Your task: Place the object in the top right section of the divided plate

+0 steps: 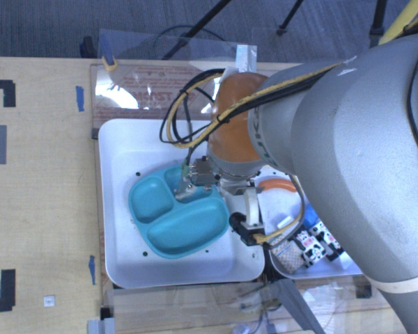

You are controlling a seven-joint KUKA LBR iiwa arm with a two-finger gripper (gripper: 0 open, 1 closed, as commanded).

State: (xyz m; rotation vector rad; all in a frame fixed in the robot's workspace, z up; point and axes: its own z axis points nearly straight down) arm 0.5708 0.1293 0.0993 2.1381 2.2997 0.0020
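I'm seeing the pincer (189, 185) hanging over the upper right section of the blue divided plate (177, 218), which is sitting mid-frame in the left white bin (118, 186). I cannot tell its state.

A large, smooth grey robot arm (362, 152) with rounded, tube-like links. Above the fingers, an orange band (233, 120) rings the wrist. Black and yellow cables (188, 110) loop beside the band and trail along the grey casing. The gripper (195, 183) body is grey metal with black fittings.
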